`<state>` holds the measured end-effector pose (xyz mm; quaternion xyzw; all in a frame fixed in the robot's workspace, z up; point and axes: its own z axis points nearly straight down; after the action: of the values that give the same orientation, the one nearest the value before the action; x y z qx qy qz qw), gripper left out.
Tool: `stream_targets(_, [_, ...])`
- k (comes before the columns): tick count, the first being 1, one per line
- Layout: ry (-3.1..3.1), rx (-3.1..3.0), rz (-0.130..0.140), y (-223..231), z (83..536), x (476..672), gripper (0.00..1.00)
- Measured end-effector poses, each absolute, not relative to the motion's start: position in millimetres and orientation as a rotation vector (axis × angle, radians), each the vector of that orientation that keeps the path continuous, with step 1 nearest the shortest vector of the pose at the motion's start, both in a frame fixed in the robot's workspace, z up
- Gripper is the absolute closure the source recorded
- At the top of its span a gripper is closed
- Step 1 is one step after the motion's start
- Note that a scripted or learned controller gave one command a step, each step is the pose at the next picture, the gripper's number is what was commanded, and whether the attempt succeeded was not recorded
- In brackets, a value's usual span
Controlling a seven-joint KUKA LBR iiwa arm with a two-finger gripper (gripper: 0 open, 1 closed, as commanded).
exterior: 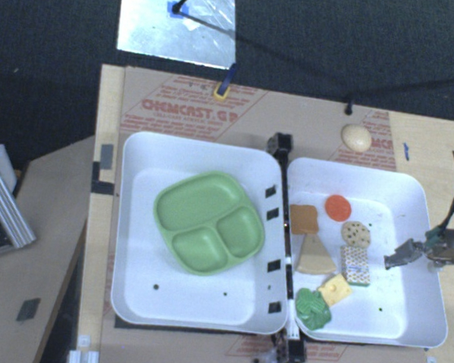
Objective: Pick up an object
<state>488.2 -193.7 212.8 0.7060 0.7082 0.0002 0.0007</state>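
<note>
Cables and a dark clamp (pixel 288 350) sit at the bench's front edge, just below where the two bins meet. Just behind them, in the front-left corner of the right bin (pixel 415 323), lies a green leafy toy (pixel 312 308), touching a yellow wedge (pixel 334 289); further back along the bin's left wall come a patterned packet (pixel 355 265), a pale triangular slice (pixel 314 255), a brown slice (pixel 304 219), a speckled cookie (pixel 355 233) and an orange disc (pixel 338 207). Nothing is lifted yet, so the whole pick looks still to do. The gripper (pixel 398 257) hangs low near the right bin's right wall, just beside the packet and apart from it; whether its fingers are spread or closed I cannot tell, and no object sits between them. The left bin (pixel 128 288) carries a green divided plate (pixel 210 222) at its middle. A pale egg-shaped thing (pixel 356 136) rests on the brown board (pixel 195 107) near the bench's back edge. Beyond lie dark carpet (pixel 49 23) and a shiny sheet (pixel 178 14).
</note>
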Motion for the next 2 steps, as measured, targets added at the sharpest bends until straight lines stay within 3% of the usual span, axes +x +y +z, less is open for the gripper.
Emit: stream_targets(2, [2.225, 2.223, -0.003, -202, 110, 476.7, 0.00])
